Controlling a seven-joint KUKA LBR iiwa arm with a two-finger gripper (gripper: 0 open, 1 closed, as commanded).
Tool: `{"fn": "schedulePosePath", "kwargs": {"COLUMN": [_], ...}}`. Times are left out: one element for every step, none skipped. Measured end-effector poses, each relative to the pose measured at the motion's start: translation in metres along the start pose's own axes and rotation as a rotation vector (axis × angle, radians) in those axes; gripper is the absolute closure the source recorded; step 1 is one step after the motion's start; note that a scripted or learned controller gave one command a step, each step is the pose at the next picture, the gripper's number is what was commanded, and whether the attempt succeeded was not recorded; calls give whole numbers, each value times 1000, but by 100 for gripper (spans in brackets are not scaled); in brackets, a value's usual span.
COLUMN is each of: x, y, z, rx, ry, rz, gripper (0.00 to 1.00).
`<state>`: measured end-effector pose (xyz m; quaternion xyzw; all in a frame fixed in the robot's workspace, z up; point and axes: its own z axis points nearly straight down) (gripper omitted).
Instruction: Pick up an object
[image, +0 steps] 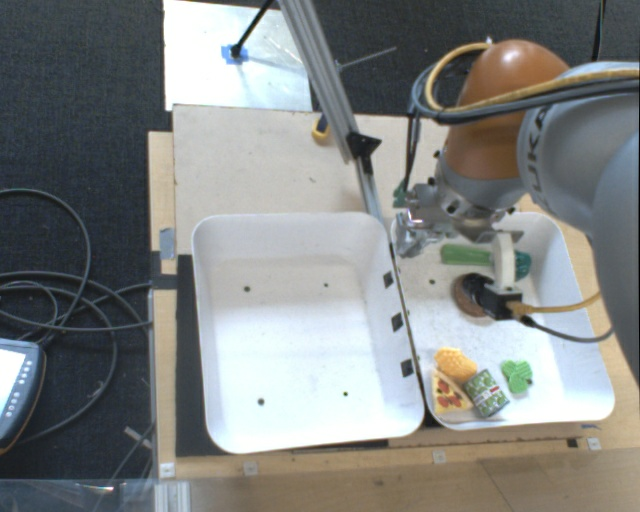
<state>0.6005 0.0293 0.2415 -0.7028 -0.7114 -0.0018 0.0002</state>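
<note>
My gripper (408, 238) hangs over the far left corner of the right bin (585, 340), close to the wall shared with the left bin. Nothing shows between its metal tips. Just to its right lies a green elongated toy (468, 256), partly under the wrist. A brown disc (467, 298) sits a little nearer the front. At the bin's front lie a yellow corn piece (455, 362), a pizza-slice toy (449, 394), a green can (487, 392) and a small green leafy piece (517, 374).
The left bin (215, 300) stands beside the right one, with the shared rim (398, 320) between them. A slanted metal pole (335, 90) crosses the bench behind the bins. Cables lie on the dark floor at the left.
</note>
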Motion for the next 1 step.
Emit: {"fn": "schedulePosePath", "kwargs": {"x": [63], "y": [-2], "z": [7], "rx": [1], "ry": [0], "rz": [0], "gripper": [100]}}
